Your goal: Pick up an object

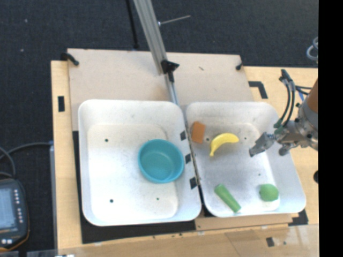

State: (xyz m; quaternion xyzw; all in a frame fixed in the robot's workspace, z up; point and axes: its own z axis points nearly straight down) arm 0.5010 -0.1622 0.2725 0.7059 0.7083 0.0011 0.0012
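Two white bins are sitting side by side on the bench. At right, the gripper [272, 144] is hovering with fingers spread, grasping nothing — the banana [222, 142] is lying just left of it, beside an orange block [198, 132]. Lower down, a green cylinder [227, 197] and green ball [269, 192] are resting.

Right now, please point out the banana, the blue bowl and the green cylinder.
banana [223, 141], camera view, middle of its curved body.
blue bowl [161, 160], camera view, inner bottom.
green cylinder [228, 197], camera view, middle of its length.
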